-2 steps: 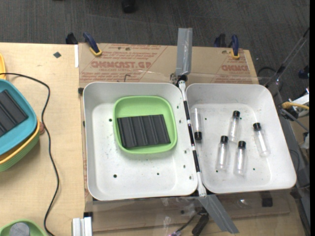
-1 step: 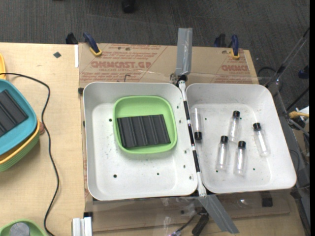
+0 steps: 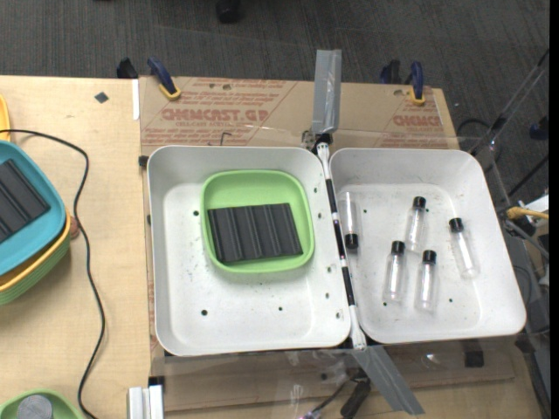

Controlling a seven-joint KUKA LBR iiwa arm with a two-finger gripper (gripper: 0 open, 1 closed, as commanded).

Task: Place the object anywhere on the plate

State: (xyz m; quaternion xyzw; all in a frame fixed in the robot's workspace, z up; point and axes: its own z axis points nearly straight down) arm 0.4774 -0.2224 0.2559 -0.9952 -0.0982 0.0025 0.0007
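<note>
Two shallow white bins sit side by side on a pale wooden worktop (image 3: pixel 70 339), over a sheet of brown cardboard (image 3: pixel 227 112) printed in red and held at its upper edge by blue-handled clamps (image 3: pixel 162 77). The left bin (image 3: pixel 175 312), at centre frame, holds a green plate (image 3: pixel 255 190) with rounded corners; a dark ribbed insert (image 3: pixel 256 232) lies on the plate's lower half. The right bin (image 3: pixel 489 312) holds five clear tubes with black caps, lying loose and apart from each other: one tube (image 3: pixel 348 221) along the bin's left wall, just beside the divider, and the other four tubes (image 3: pixel 423 251) spread over the middle of the bin floor. No tube lies on the plate. A grey strip (image 3: pixel 327 94) stands at the joint between the bins, upper centre. At the left edge, stacked teal and yellow trays (image 3: pixel 35 234) rest on the worktop, with a black cable (image 3: pixel 87 260) curving past them. Dark grey carpet (image 3: pixel 349 16) fills the top of the frame. The pincer's state cannot be told.
</note>
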